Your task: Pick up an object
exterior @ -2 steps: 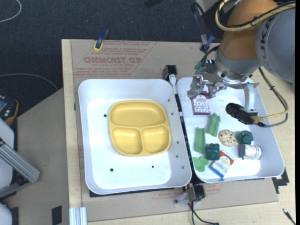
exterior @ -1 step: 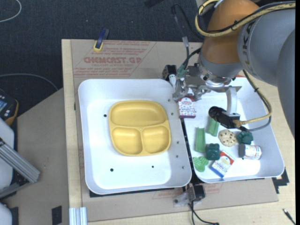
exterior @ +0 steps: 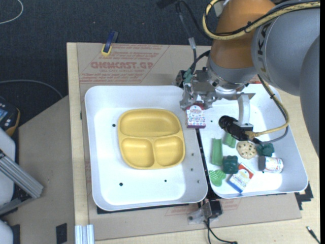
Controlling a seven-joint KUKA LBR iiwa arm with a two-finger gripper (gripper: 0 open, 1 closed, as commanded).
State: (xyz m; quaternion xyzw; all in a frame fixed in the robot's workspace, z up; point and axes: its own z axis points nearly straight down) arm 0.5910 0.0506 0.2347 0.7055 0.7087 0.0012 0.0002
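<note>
One object gripped: pink card (exterior: 195,117) between fingers of gripper (exterior: 195,105)
Remaining: confirm lift clear of right bin (exterior: 284,182)

Yellow three-compartment plastic tray (exterior: 151,137) in glossy white left bin (exterior: 101,151); pink-and-white dotted small card (exterior: 195,117); green plastic block (exterior: 217,151).

divided tray (exterior: 151,138) in left bin (exterior: 96,136)
</note>
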